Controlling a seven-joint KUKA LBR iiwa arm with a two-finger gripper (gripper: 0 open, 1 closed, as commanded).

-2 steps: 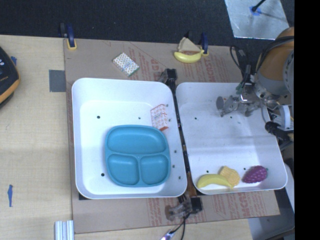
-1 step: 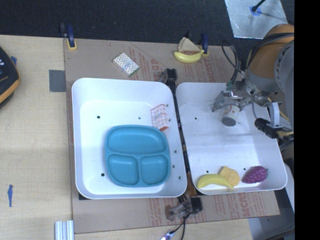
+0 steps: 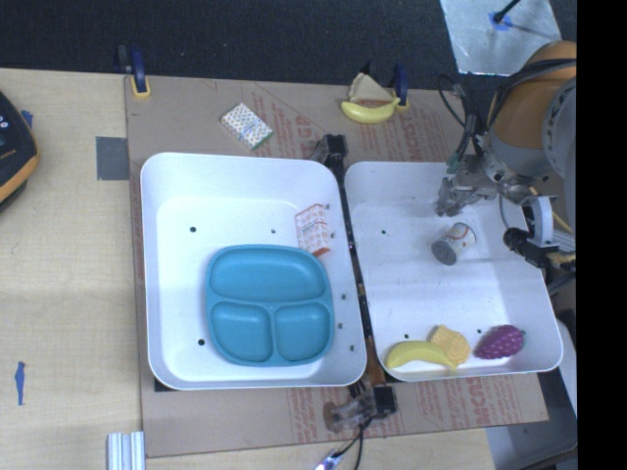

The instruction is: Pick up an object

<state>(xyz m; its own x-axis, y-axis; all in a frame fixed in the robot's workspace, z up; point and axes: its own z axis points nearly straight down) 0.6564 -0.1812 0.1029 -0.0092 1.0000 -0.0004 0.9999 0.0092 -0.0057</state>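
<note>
Hovering just above a small cylinder (image 3: 451, 244) in the right bin (image 3: 392, 292), the hand (image 3: 457, 196) is hanging. Its grip state cannot be told.

A single fixed camera looks down at a slant from above the table (image 3: 69, 262), far enough back to take in both white bins, the left bin (image 3: 167, 262) and the right bin (image 3: 392, 282), whole, with the arm (image 3: 534, 116) entering from the right.

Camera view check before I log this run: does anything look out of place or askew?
Yes. A banana and a small patterned packet lie on the bench outside both bins. In the left bin, a red-and-white packet leans tilted against the right wall beside the blue divided tray.
</note>
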